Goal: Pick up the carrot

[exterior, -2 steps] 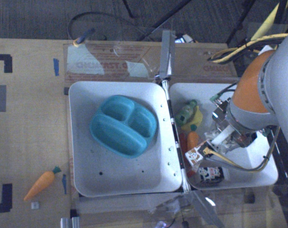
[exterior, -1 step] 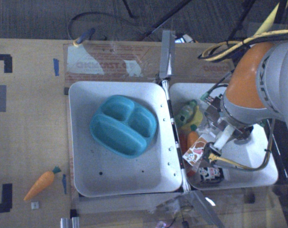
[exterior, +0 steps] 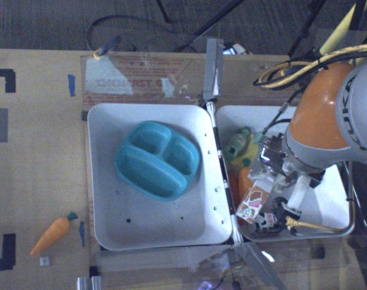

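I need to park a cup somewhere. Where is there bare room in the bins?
Left bin: bare floor between the blue plate and its near wall. Right bin: crowded along the shared wall, under the arm.

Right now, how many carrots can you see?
1. The carrot lies on the bench, outside the left bin, by its near corner. An orange thing in the right bin sits partly hidden under the arm; I cannot tell what it is.

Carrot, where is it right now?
In the camera view, the carrot lies on the bench at the lower left, just outside the left bin, beside a short blue tape strip.
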`<state>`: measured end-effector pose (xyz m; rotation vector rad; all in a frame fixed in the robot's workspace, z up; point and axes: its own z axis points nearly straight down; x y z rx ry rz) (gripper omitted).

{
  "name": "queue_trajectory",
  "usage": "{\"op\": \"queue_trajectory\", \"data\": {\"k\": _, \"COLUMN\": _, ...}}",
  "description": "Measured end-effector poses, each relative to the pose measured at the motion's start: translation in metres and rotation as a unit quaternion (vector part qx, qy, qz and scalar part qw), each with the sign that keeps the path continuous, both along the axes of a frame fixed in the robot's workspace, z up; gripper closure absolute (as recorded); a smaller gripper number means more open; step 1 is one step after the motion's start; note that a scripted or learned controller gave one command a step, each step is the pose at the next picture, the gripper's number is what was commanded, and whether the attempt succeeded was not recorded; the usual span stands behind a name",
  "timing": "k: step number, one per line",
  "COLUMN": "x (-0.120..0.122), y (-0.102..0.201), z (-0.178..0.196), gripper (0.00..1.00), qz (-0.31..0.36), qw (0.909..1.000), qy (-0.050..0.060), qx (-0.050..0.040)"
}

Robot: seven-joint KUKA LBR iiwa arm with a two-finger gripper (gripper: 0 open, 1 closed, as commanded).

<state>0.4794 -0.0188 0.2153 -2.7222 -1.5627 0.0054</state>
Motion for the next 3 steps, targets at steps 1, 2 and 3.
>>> {"op": "queue_trajectory", "data": {"k": 1, "x": 0.001, "y": 0.031, "z": -0.007, "gripper": 1.0, "qz": 0.091, "qw": 0.9959, "qy": -0.003, "qx": -0.0044}}
{"op": "queue_trajectory", "data": {"k": 2, "x": 0.002, "y": 0.028, "z": 0.003, "gripper": 1.0, "qz": 0.089, "qw": 0.996, "qy": -0.004, "qx": -0.006}}
{"op": "queue_trajectory", "data": {"k": 3, "x": 0.0, "y": 0.093, "z": -0.017, "gripper": 1.0, "qz": 0.226, "qw": 0.9741, "qy": -0.001, "qx": 0.0002}}
